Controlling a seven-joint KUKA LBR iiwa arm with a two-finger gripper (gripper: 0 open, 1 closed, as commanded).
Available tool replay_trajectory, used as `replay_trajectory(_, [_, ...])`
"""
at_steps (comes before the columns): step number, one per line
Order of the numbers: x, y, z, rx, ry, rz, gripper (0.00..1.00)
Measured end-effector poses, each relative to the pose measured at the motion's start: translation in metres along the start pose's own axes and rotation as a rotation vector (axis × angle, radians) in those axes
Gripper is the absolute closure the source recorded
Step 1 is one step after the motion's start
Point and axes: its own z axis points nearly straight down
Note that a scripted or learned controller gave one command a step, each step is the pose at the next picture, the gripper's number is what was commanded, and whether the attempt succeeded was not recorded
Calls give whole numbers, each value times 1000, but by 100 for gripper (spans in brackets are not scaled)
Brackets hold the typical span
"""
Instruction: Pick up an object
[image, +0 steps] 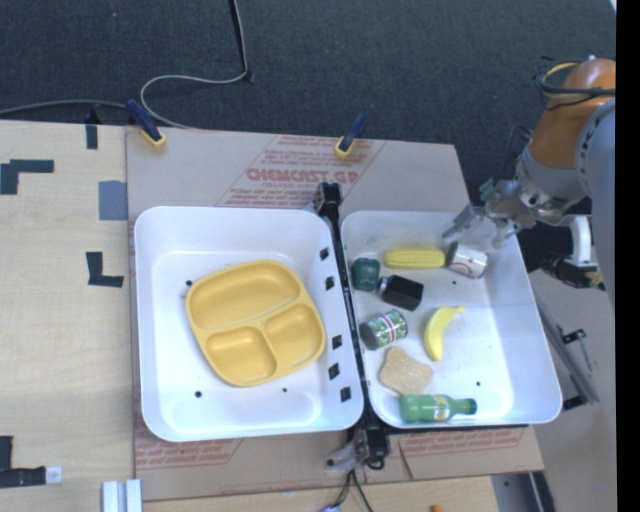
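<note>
The arm's gripper (468, 240) hangs over the far right corner of the right-hand bin (530, 330); whether it is open or grasping anything cannot be told from here. A silver can (467, 262) lies just beneath it, beside a corn cob (414, 259). The can looks light, rigid and slick, best pinched across its round body.

arm (575, 120) cut by right edge
</note>
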Motion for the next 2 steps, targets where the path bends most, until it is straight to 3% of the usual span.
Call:
replay_trajectory(1, [8,2,45,-24,-5,-1,0])
replay_trajectory(2, [9,3,34,-26,-6,-2,100])
